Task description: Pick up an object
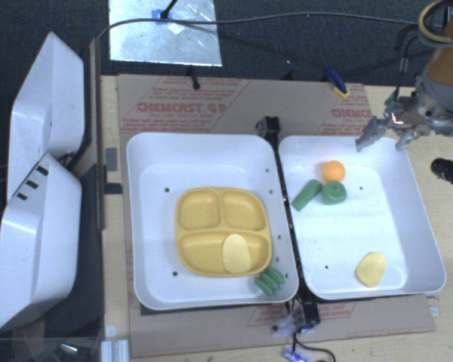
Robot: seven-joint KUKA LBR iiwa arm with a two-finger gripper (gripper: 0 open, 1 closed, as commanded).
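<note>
While my tool point(383, 135) hangs spread wide, holding nothing, over the right bin's point(419, 202) far rim, the orange ball point(333, 171) sits inside beside 2 green pieces point(321, 194).

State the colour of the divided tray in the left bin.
Pale yellow: the divided tray shows clearly in the camera view, lying in the left bin.

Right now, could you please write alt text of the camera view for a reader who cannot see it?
A robot arm's tool, fingers spread and holding nothing, hangs over the far edge of the right bin, which holds an orange ball, two green pieces and a yellow piece. The left bin holds a yellow divided plate with a pale yellow piece on it.
</note>
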